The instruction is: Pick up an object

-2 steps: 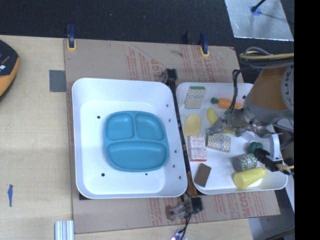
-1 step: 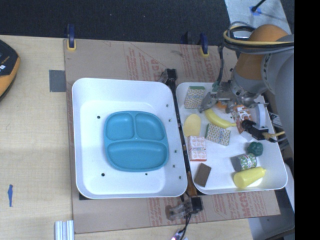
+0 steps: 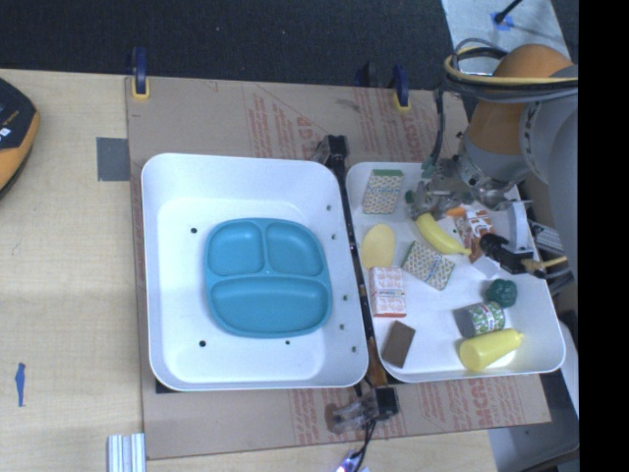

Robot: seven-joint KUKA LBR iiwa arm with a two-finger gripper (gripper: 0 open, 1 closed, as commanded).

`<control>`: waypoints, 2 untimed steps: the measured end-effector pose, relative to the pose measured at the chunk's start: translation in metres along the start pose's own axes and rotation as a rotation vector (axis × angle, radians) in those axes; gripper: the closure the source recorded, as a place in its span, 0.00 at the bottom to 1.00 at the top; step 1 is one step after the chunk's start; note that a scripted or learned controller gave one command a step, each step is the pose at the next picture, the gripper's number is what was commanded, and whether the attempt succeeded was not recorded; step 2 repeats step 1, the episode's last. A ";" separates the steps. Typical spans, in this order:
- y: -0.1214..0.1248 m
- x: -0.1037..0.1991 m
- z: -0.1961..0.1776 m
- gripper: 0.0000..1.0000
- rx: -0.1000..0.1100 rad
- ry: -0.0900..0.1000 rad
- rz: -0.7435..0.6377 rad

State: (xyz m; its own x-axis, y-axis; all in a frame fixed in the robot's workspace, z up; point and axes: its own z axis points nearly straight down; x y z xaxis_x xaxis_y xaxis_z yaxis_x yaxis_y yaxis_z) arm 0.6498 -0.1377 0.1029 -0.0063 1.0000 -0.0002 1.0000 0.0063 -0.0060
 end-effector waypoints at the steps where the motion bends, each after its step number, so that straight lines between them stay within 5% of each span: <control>1: -0.061 0.061 -0.095 1.00 -0.008 0.003 -0.003; 2: -0.061 0.061 -0.095 1.00 -0.008 0.003 -0.003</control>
